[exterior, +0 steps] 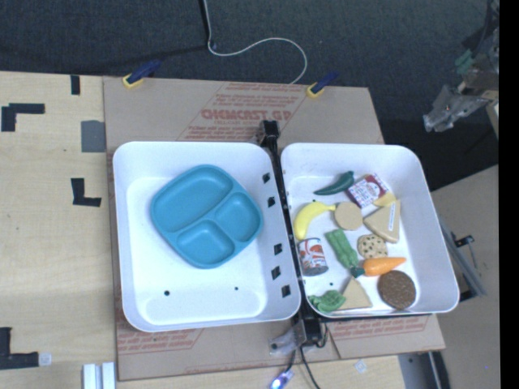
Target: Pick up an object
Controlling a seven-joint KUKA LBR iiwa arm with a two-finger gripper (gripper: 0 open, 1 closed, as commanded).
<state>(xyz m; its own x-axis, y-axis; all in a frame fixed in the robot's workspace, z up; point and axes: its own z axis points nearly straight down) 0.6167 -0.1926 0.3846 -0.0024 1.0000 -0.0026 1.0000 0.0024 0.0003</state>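
The right bin (430, 217) holds several toy foods: a yellow banana (311, 216), a dark green chili (334, 185), a red packet (365, 190), a cheese wedge (386, 219), a chip cookie (371, 245), an orange carrot (383, 264), a green pickle (342, 249), a small can (312, 255) and a brown round patty (396, 288). My gripper (444, 117) hangs at the far upper right, outside the bins and well above and to the right of the food. Nothing shows in it.
The left bin (138, 298) bears a blue divided plate (207, 215). Both bins rest on a cardboard sheet (243, 112) on the wooden bench. A white cable (259, 47) loops over the dark area behind.
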